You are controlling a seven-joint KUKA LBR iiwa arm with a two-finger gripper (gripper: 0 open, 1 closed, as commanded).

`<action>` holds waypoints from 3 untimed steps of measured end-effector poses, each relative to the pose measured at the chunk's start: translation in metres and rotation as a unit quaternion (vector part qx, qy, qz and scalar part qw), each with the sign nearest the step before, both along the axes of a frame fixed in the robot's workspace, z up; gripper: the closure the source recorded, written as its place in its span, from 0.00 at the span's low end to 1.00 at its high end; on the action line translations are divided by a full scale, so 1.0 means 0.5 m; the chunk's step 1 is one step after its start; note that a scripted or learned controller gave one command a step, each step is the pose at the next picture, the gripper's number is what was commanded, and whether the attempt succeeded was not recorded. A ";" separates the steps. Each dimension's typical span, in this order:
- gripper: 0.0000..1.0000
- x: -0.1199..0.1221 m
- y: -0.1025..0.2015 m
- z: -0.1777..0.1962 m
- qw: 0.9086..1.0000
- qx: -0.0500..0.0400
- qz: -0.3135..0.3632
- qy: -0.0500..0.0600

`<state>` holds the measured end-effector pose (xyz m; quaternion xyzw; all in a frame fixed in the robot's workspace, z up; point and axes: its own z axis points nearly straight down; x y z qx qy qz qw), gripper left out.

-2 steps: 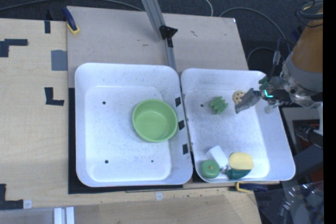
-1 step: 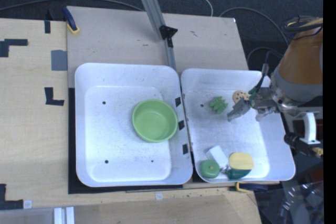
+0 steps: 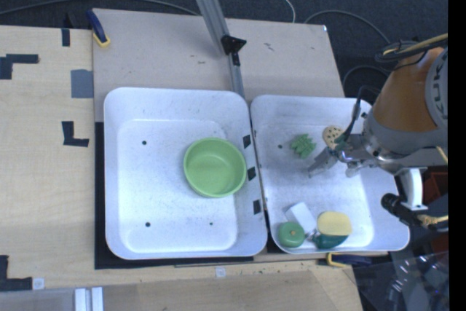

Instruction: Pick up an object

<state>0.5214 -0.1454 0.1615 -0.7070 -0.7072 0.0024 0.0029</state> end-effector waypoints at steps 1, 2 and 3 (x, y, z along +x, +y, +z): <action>0.00 -0.006 0.011 -0.090 1.000 0.000 0.001 0.000; 1.00 -0.004 0.012 -0.065 1.000 0.000 0.001 -0.002; 1.00 0.003 0.009 0.020 1.000 -0.001 0.001 -0.005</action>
